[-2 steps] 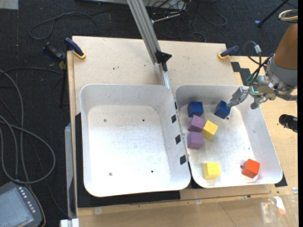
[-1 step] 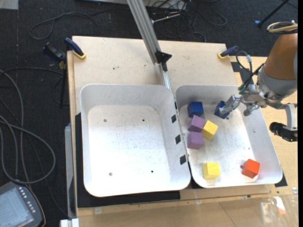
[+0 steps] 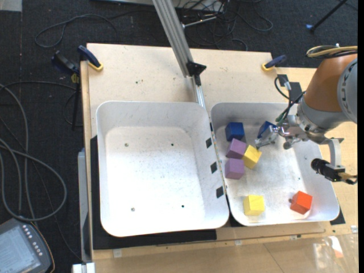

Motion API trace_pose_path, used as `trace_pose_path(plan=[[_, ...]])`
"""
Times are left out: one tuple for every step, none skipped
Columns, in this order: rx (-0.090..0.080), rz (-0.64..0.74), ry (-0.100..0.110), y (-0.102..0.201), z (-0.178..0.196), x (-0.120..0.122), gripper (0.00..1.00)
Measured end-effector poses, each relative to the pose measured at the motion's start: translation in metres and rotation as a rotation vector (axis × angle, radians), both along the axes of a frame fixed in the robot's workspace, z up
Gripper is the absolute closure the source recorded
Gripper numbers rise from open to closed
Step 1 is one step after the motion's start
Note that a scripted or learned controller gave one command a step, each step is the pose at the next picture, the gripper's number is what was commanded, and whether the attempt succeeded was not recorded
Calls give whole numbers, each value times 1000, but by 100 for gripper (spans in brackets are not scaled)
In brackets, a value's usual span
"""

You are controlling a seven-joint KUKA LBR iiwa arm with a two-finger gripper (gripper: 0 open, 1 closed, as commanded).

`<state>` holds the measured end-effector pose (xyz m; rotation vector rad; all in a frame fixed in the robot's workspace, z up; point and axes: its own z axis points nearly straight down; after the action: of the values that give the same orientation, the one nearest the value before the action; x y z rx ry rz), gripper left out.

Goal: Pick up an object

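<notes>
1. The nearest candidate is a yellow block (image 3: 252, 156), tilted, in the right bin (image 3: 318, 212), leaning against a purple block (image 3: 237, 148) at its ten o'clock.
2. It looks small, rigid and light, probably a smooth-faced cube; a pinch across two opposite flat faces should hold, though the tilt may let it slip or roll.
3. The gripper (image 3: 265, 136) hovers at the block's one o'clock, just above it; whether it is parted or closed cannot be told here, and nothing is seen held.
4. Round the block: a second purple block (image 3: 234, 168) at eight o'clock, a blue block (image 3: 234, 131) at eleven.
5. Farther off, another yellow cube (image 3: 254, 205) at six o'clock and an orange cube (image 3: 301, 202) at four stand free, easier to grasp.
6. The left bin (image 3: 108, 118) lies at nine o'clock.
</notes>
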<state>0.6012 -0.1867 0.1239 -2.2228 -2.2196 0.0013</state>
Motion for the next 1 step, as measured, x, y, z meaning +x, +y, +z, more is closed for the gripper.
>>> trace_pose_path(plan=[[-1, 1, -2, 0, -29, 1, 0]])
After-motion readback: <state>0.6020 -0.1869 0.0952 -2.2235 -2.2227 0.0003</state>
